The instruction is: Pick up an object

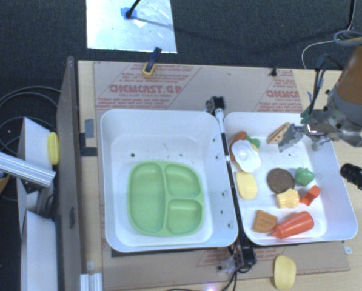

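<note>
Toy bread slice (278, 133) sits pinched in our gripper (288, 137), held over the back of the right bin (344, 223); below we see a fried egg (245, 155), brown cookie (281, 179) and carrot (294, 224), and a green tray (165, 198) in the left bin (117, 132)

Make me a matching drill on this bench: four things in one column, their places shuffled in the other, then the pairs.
Things:
1. green divided plate
2. carrot
3. fried egg
4. yellow piece

Places:
A. right bin, near corner
B. on the bench, outside the bins
C. left bin
D. right bin, beside the divider

Pairs: 1-C, 2-A, 3-D, 4-B
</note>
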`<action>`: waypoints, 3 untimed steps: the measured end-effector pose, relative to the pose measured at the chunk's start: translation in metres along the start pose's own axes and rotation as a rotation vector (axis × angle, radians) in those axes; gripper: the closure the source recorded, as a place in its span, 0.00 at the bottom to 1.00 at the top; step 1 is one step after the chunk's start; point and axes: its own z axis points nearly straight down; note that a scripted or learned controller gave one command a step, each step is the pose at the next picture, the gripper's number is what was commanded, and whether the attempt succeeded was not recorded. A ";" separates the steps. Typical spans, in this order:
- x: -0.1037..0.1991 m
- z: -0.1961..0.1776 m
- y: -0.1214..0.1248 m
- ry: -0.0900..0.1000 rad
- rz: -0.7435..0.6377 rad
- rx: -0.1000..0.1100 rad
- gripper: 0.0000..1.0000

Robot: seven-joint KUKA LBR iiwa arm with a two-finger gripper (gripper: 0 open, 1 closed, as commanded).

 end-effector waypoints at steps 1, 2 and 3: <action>-0.027 0.053 -0.014 0.000 0.004 0.002 0.00; -0.055 0.137 0.000 -0.010 -0.001 -0.027 0.00; -0.050 0.141 -0.001 -0.003 -0.003 -0.020 0.00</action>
